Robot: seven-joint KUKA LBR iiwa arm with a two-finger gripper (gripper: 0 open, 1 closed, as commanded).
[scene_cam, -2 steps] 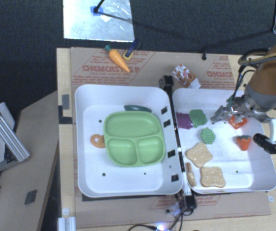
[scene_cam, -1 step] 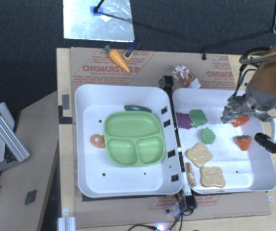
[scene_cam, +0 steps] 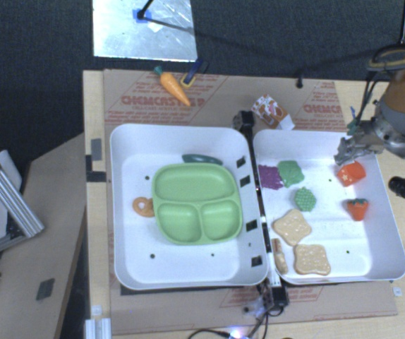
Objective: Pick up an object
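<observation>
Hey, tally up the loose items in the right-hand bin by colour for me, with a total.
Red or orange-red: 2, one by the tool, one nearer the front
Green: 2, a leafy piece and a rounder bumpy piece
Purple: 1
Tan: 3, two bread-like slices and a thin piece at the left wall
Total: 8

Divided plate in left bin; toy foods in right bin; carrot behind bins.
</observation>
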